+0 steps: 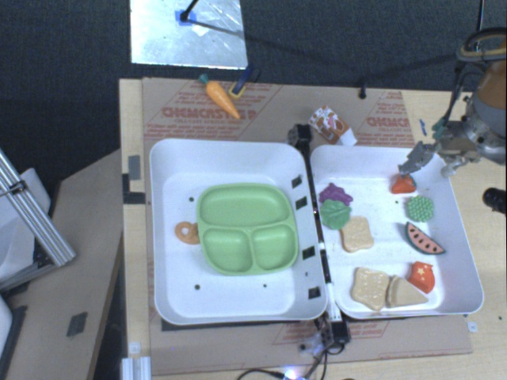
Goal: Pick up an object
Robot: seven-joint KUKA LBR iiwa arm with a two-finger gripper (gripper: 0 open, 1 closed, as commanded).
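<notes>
Camera view: tool (417, 161) just above-right of red strawberry (403, 184)

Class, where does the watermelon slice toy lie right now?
The watermelon slice toy lies in the right white bin, near its right wall, below the green dotted round toy.

The arm (485, 101) is cut off by the right edge, so only its wrist end shows. The gripper (415, 163) — small and blurred — leaves the set of its fingers beyond telling. It covers the top of a red toy (403, 184) in the right bin (467, 279), too small to name. A grey frame (28, 212) runs off the left edge. At the bottom edge, cables (317, 355) are cut short — the carton (329, 123) print is unreadable.
</notes>
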